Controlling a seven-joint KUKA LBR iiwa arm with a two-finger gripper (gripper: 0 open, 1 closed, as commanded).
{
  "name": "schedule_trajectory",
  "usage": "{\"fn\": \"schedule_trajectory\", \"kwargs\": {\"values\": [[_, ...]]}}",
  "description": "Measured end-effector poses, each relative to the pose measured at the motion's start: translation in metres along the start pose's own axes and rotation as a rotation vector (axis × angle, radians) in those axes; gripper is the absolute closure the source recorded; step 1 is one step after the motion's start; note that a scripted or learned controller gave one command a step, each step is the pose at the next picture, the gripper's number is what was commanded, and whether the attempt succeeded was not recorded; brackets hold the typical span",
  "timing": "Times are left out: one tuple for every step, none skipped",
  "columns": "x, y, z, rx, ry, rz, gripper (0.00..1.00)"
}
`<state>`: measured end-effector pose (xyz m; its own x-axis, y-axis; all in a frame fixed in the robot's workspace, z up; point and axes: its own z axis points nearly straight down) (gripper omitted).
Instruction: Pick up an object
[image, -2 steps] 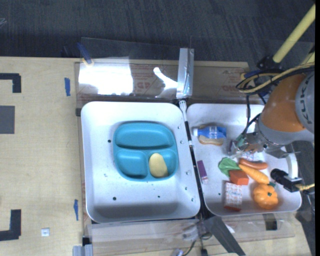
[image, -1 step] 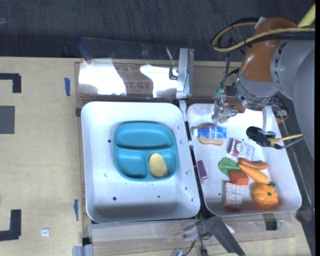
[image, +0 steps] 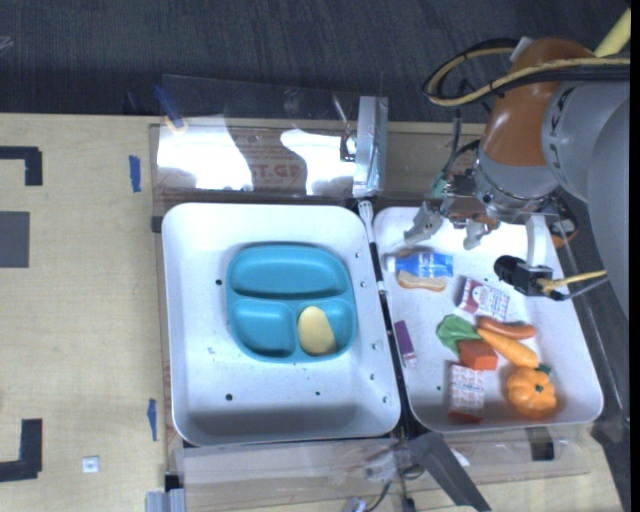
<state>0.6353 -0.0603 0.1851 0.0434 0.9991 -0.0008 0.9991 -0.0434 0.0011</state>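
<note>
Two white bins sit side by side on the bench. Right bin (image: 585, 385) holds one blue carton (image: 425, 264), one red-white packet (image: 484, 298), one carrot (image: 507, 347), one pumpkin (image: 529, 391), one purple stick (image: 404, 341) and one more packet (image: 466, 389). Gripper (image: 450, 229) hangs above the carton, fingers apart, nothing between them. Left bin (image: 190, 300) holds one blue tray (image: 270, 270) with one yellow egg (image: 316, 330).

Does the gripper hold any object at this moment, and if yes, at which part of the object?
Nothing is held. The gripper is open above the far end of the right bin, with no object between its fingers. The blue carton lies just below it.
</note>
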Motion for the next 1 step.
{"fn": "schedule_trajectory", "kwargs": {"values": [[-0.0009,0.0081,-0.0148,-0.003,-0.001,-0.173,0.0]]}}
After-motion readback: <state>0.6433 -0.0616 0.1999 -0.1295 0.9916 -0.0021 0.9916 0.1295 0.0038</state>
